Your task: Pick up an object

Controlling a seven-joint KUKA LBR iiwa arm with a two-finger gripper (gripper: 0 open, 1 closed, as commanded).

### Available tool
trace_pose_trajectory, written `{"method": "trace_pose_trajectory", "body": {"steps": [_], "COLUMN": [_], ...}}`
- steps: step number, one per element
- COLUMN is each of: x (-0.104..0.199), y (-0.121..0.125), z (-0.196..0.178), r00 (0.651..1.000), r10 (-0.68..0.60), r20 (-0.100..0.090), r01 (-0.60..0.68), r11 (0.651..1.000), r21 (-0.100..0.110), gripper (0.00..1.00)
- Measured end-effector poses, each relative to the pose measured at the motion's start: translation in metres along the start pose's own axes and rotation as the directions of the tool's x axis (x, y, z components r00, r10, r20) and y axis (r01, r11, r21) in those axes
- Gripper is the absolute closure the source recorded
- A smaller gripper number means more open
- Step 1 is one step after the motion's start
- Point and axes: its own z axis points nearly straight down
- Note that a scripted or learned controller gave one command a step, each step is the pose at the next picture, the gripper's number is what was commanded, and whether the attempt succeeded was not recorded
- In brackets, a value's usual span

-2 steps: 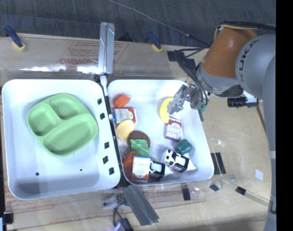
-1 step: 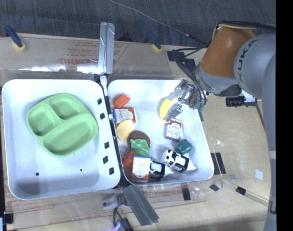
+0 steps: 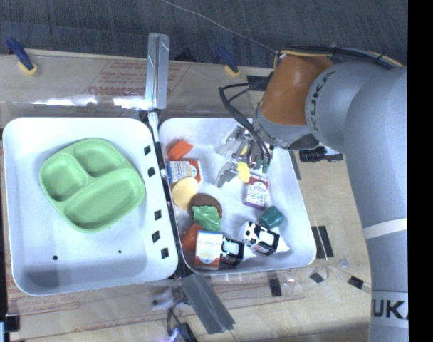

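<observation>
Gripper sits low in the right bin, fingers apart with a small yellow piece between the tips; we can't tell if it's clamped. Small juice carton lies just below the fingertips. Rest of the toys cluster along that bin's left and bottom. Left bin holds a green divided plate
</observation>
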Motion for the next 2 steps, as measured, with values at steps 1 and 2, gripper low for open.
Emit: {"method": "trace_pose_trajectory", "body": {"steps": [1, 2], "x": [-0.002, 0.022], "y": [0.001, 0.054], "z": [-0.013, -0.176], "r00": [1.000, 0.999], "r10": [-0.006, 0.050], "r20": [0.006, 0.022], "r01": [0.006, -0.050], "r11": [1.000, 0.999], "r21": [0.001, -0.005], "gripper": [1.00, 1.00]}}
